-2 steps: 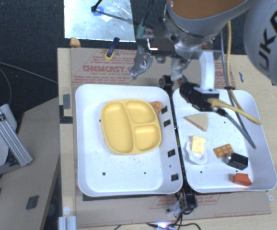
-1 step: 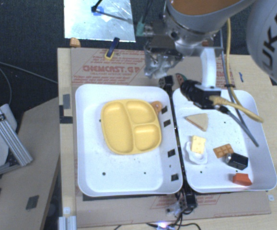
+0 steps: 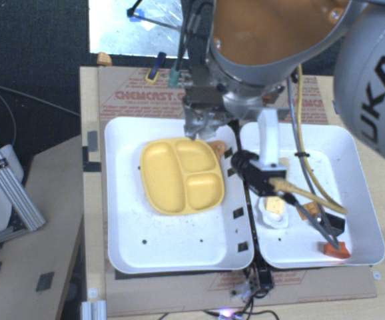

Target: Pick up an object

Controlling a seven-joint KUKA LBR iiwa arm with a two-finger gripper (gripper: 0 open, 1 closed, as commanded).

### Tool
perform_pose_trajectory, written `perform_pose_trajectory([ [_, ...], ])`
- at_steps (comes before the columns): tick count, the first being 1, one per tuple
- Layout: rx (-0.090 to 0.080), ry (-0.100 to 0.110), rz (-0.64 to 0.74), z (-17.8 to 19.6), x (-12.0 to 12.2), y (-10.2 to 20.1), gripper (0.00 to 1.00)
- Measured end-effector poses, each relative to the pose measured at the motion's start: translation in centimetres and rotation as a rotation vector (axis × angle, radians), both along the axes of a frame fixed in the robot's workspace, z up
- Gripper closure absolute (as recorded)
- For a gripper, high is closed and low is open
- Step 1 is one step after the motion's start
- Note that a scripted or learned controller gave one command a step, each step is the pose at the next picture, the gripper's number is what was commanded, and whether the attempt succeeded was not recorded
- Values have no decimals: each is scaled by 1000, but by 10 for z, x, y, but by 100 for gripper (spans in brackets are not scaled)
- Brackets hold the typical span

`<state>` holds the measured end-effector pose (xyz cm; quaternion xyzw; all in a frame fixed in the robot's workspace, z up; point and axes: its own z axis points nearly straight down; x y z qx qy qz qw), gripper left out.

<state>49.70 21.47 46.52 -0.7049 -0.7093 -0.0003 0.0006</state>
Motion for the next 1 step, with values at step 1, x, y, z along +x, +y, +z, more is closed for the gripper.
perform_pose_trajectory([
  [1,-3,4,-10,-78,-11,-56,100],
])
